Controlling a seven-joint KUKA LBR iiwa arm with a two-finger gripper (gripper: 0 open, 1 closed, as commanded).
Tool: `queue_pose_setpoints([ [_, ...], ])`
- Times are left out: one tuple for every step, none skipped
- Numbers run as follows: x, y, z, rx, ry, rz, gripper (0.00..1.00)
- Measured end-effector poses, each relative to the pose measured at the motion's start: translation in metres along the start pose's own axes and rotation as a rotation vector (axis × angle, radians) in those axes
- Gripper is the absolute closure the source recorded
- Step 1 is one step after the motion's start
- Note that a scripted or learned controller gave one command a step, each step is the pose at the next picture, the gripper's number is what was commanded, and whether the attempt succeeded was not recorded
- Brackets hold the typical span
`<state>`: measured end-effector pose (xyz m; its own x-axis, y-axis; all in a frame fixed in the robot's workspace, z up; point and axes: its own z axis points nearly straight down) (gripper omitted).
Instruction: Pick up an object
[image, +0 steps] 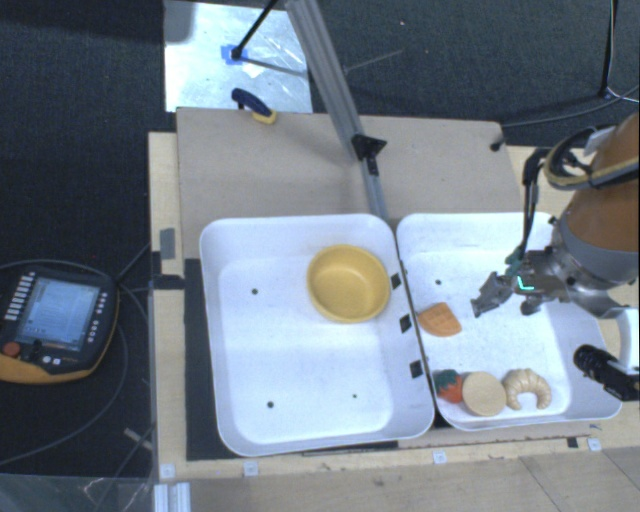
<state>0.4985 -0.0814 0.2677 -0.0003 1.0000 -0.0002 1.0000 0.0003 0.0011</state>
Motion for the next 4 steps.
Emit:
queue_pose_setpoints([
  [0.000,0.000,0.000,0.000,0.000,0.000,0.00],
  [0.009,-0.004,0.049,0.004,0.001,0.000,0.00],
  [0.000,-0.008,0.104,0.005,0.000,0.001,0.00],
  [-0.001,-0.005,0.165,0.005,0.000,0.001,0.00],
])
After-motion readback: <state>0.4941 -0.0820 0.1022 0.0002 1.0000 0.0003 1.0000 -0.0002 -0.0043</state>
